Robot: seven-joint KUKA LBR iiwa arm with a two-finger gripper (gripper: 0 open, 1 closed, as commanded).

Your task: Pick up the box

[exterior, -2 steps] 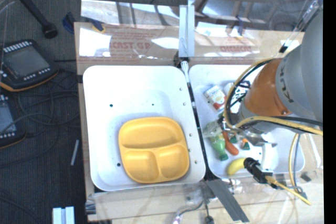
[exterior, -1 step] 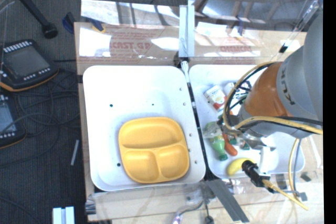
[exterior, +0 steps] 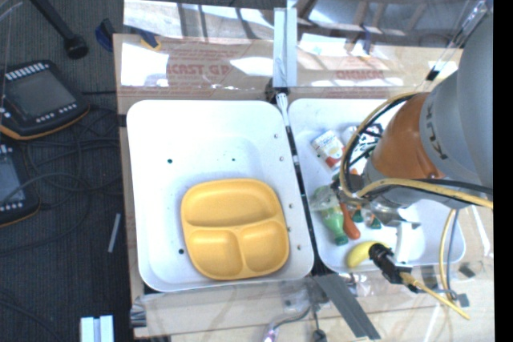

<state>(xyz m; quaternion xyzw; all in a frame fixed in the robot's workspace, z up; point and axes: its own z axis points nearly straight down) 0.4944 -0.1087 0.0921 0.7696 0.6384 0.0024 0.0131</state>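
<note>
A small white box with red print (exterior: 327, 143) lies near the upper left of the right bin (exterior: 309, 132). The grey arm with its orange band (exterior: 405, 144) reaches in from the right and covers much of that bin. My gripper (exterior: 365, 204) hangs below the orange band, low over a cluster of small items, a little down and to the right of the box. Cables and the wrist hide most of it. Nothing of the box is between its parts; the box lies apart from it.
Beside the gripper lie a green item (exterior: 327, 198), an orange carrot-like piece (exterior: 351, 225) and a yellow fruit (exterior: 358, 255). The left bin (exterior: 160, 140) holds a yellow divided plate (exterior: 235, 227). A clear wall (exterior: 284, 52) rises behind both bins.
</note>
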